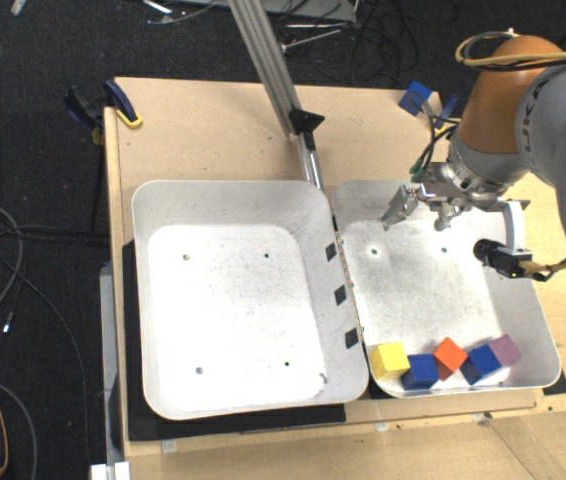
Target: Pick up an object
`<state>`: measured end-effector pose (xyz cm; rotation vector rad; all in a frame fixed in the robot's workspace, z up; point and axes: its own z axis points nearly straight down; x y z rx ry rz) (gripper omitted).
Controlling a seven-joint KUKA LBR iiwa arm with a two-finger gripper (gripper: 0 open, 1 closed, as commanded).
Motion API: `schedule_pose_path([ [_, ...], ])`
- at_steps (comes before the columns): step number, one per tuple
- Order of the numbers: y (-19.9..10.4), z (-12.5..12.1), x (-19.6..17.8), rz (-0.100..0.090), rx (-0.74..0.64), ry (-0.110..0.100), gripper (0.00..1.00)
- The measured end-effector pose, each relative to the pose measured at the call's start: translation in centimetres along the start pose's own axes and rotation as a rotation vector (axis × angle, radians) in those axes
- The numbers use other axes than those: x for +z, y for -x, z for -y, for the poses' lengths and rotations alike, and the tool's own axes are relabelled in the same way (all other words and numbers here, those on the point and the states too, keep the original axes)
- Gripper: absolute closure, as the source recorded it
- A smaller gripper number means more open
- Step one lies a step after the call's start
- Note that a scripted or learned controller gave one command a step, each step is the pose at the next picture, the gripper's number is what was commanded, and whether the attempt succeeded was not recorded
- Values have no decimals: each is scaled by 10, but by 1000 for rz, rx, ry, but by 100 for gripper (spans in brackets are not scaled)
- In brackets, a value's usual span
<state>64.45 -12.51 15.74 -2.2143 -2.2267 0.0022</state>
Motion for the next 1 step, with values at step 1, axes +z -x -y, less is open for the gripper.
schedule_pose_path([
  [1,-22,44,65,-1,6,-2,0],
])
